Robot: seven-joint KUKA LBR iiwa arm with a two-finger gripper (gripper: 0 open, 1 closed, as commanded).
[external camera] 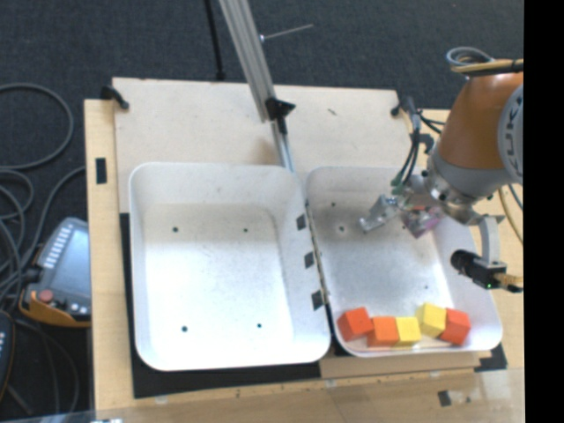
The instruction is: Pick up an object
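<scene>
1. The gripper hangs over the far part of the right bin, reaching in from the right under the arm's orange band; whether its jaws are spread or pressed together I cannot tell, since the view is too coarse there, and nothing is visibly held

2. The things to pick lie in a row along the near wall of the right bin: an orange block at the left end, a second orange block touching it, a yellow block, another yellow block, and an orange-red block at the right end

3. The blocks sit well apart from the gripper, so the step in hand, as I judge it, is the approach: move toward the near side, then descend

4. The left orange block looks the best target, with bare bin floor on its left and far sides

5. Align the fingers so that one drops on its free left side, not into a crowded neighbour

6. Mind the near wall: a descent too close may strike the rim

7. The left bin plays no part here
</scene>
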